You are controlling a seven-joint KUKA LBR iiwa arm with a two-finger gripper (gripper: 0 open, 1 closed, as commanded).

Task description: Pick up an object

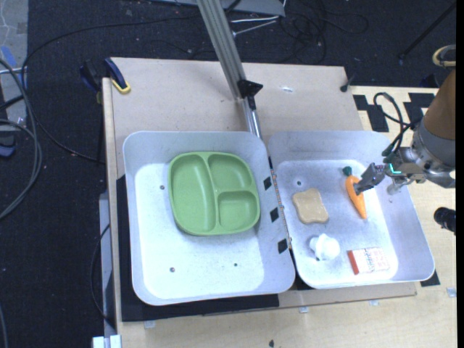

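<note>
Jaws (380,177) gape open above the carrot (356,197); red-and-white box (368,260) (label unreadable) lies nearby

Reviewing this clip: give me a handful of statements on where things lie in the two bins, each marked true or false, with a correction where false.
1. The green divided plate lies in the left bin. True.
2. The carrot lies on the green plate. False: it lies in the right bin, close beside the gripper.
3. The slice of bread lies in the right bin. True.
4. The red and white packet lies in the left bin. False: it lies near the right bin's front edge.
5. The small white object rests on top of the bread. False: it lies apart from the bread, nearer the front.
</note>
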